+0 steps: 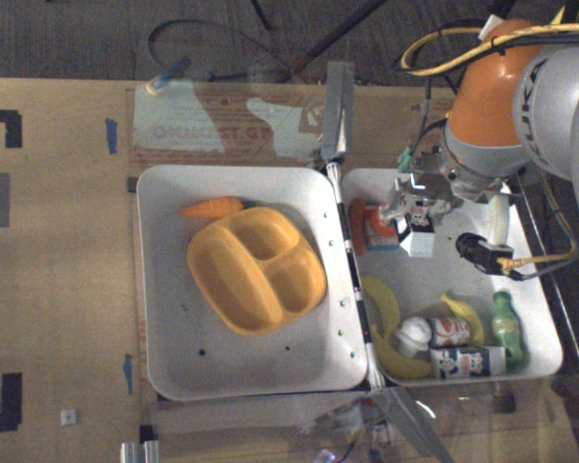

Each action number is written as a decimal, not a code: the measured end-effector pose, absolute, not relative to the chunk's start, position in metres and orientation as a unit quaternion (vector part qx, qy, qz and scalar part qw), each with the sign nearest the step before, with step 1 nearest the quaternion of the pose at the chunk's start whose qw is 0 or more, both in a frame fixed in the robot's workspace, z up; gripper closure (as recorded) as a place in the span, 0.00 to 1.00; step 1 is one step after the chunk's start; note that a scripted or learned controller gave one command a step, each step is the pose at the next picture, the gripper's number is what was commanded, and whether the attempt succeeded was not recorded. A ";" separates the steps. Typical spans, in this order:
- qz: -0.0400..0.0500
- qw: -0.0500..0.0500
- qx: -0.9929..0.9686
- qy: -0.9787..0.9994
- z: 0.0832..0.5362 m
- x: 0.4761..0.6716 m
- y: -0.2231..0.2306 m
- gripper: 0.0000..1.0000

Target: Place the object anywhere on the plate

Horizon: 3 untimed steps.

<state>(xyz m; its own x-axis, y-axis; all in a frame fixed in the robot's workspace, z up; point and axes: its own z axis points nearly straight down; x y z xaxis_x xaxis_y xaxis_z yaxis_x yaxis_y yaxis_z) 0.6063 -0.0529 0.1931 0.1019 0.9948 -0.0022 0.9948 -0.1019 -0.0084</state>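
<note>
A yellow plate (257,269) with three compartments lies in the left bin (164,336). An orange carrot (212,207) rests on the bin floor just beyond the plate's far edge, touching or nearly touching it. My gripper (412,218) hangs over the far left part of the right bin (540,340), right beside a small orange and white carton (376,229). A small white block (421,243) shows just below the gripper. Whether anything is held is hidden by the wrist.
Near the right bin's front edge lie two bananas (386,312), a white-capped bottle (414,334), a red and white can (451,331), a lying white bottle (468,362) and a green bottle (506,328). A metal divider (345,258) separates the bins. Cables hang off the arm's right side.
</note>
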 end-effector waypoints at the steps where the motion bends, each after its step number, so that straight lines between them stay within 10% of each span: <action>1: 0.006 0.003 -0.743 -0.669 0.199 0.606 -0.053 1.00; 2: 0.006 0.003 -0.743 -0.670 0.199 0.606 -0.053 0.00; 3: 0.002 0.001 -0.732 -0.682 0.337 0.613 -0.072 0.00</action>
